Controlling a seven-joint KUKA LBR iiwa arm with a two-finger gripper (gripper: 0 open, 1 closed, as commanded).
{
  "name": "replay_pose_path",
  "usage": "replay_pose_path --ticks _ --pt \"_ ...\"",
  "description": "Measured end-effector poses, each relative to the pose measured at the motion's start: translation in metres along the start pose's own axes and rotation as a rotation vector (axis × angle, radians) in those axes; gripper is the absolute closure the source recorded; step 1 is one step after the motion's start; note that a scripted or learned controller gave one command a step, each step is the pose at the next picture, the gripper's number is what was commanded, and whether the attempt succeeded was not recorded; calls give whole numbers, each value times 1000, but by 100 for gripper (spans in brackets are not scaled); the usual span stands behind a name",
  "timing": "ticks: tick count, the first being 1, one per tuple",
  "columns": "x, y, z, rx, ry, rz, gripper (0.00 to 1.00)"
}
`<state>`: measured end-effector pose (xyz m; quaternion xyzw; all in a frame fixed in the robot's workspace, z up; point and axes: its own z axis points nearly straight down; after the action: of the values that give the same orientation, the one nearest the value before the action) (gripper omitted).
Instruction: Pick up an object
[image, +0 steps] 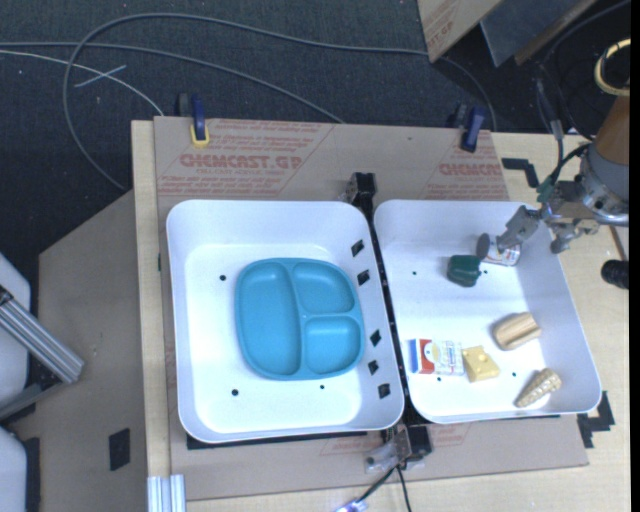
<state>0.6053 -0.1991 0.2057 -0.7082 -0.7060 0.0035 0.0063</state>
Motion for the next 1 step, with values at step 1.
replay_pose_path --ticks 1 --pt "0 3 -8 -13 -3 -4 0"
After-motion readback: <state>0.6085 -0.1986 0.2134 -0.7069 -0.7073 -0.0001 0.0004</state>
